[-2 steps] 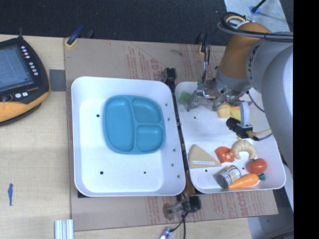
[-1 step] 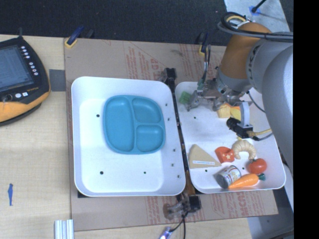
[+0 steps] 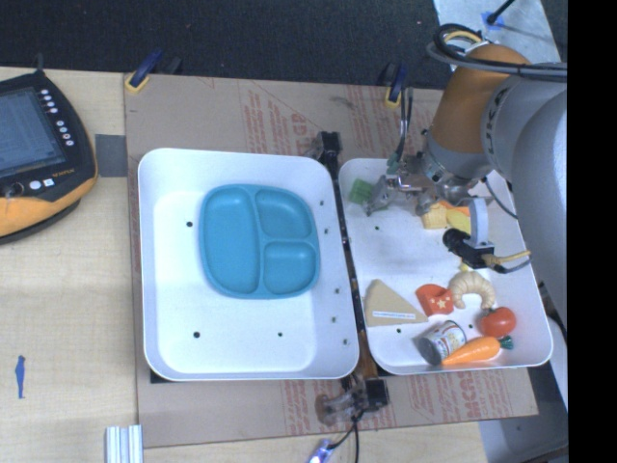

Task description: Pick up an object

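The gripper (image 3: pixel 388 193) hangs low over the far corner of the right bin (image 3: pixel 400 249), near a small green object (image 3: pixel 361 192). The left bin (image 3: pixel 169 258) holds a blue divided plate (image 3: pixel 258 238). A cheese wedge (image 3: pixel 390 304), tomato (image 3: pixel 497 321) and carrot (image 3: pixel 474 352) lie in the right bin

Claw (image 3: pixel 388 193) lowered, possibly open

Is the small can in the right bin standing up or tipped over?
Tipped over: the can lies on its side beside the carrot.
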Controlling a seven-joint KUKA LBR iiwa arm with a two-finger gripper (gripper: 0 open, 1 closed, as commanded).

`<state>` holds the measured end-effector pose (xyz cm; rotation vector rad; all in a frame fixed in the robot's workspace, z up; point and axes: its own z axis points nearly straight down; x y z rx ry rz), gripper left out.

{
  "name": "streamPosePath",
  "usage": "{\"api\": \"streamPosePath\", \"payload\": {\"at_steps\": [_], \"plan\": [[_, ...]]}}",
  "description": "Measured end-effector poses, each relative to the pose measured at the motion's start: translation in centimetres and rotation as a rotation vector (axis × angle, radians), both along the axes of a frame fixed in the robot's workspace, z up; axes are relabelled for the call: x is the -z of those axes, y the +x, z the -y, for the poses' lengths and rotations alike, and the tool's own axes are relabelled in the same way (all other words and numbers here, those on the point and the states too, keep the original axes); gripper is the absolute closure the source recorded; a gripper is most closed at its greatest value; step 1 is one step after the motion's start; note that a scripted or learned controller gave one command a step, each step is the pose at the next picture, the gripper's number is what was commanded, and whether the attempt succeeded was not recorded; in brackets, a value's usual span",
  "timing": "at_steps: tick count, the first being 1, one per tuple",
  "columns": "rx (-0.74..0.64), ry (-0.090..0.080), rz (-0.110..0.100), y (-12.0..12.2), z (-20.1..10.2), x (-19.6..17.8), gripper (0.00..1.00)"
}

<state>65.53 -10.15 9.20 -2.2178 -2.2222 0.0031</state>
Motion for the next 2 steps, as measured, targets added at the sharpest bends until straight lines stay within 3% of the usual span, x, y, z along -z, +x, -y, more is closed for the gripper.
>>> {"api": "streamPosePath", "payload": {"at_steps": [2], "plan": [[0.000, 0.000, -0.001, 0.08, -0.71, 0.01, 0.00]]}}
